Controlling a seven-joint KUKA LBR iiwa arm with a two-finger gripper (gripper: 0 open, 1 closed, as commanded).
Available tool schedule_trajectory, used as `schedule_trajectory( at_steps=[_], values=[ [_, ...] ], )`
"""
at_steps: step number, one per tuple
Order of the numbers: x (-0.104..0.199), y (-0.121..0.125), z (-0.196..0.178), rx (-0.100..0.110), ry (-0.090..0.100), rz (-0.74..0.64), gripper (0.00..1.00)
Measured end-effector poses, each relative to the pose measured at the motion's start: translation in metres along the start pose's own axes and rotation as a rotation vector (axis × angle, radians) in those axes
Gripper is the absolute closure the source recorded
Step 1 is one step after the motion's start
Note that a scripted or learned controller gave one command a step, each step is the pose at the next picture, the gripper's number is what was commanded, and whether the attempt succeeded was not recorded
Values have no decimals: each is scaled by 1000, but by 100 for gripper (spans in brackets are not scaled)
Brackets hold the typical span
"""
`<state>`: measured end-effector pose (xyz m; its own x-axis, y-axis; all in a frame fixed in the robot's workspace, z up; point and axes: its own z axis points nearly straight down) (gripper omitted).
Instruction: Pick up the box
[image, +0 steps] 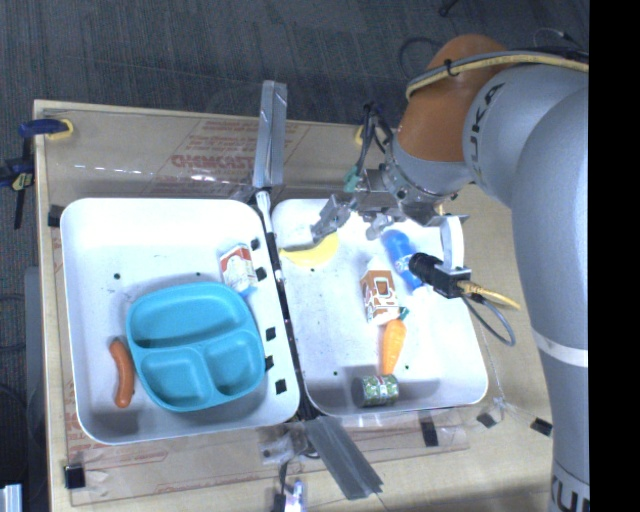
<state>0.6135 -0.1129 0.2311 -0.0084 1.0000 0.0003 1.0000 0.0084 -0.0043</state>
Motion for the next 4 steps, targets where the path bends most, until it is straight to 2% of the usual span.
schedule_trajectory(
  at_steps=[1, 2, 3, 4],
  values=[
    [69, -7, 40, 0, -1, 28, 0],
    [134, 4, 39, -3, -1, -23, 0],
    [124, 7, 39, -5, -2, 6, 0],
    [129, 24, 39, -2, 0, 5, 0]
  ],
)
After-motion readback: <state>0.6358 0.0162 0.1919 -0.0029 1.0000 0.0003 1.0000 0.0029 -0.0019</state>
